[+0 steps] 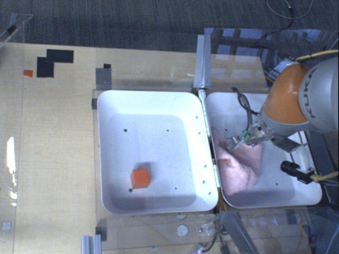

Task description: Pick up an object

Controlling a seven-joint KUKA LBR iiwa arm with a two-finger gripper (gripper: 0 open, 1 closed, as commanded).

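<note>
A small orange cube (140, 178) lies on the floor of the left white bin (153, 102), toward its front left. A crumpled pink cloth (238, 165) fills the left part of the right bin (280, 194). My gripper (248, 137) comes down from the grey arm with the orange band (283, 102) and sits right at the cloth's upper edge, touching or just above it. Its tips are too small and hidden among the wrist parts to read.
A metal divider (201, 62) stands behind the seam between the two bins. Black cables (296, 171) run across the right bin's right side. Black blocks (53, 61) and a small orange mark (28, 73) lie on the bench at far left.
</note>
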